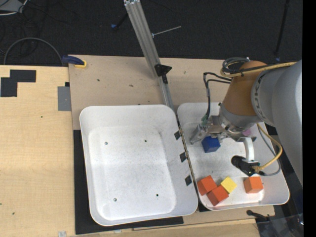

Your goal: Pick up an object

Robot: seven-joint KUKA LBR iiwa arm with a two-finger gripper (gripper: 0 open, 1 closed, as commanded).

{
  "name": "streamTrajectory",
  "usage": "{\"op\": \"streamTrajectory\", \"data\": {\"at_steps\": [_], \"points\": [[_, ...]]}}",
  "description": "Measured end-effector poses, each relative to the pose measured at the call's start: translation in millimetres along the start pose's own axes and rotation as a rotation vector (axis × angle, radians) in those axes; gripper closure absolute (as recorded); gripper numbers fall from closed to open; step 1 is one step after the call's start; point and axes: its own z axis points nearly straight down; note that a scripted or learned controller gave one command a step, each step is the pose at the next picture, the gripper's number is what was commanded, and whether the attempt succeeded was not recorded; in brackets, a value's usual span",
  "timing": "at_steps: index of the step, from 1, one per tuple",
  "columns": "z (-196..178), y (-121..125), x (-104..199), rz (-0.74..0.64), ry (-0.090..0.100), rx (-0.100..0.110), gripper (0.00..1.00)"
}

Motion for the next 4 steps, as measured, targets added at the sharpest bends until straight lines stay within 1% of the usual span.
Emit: {"op": "streamTrajectory", "data": {"at_steps": [1,2,3,4], "points": [[-31.6,-6.4,-1.6,0.007,0.003,0.003,0.00],[-4.1,-16.6,0.4,0.004,0.002,0.008,0.00],[-14.3,-16.7,-0.8,0.010,0.004,0.009,1.00],[-102.5,-64.4,51.1,-0.003,0.005,0.002,1.00]]}}
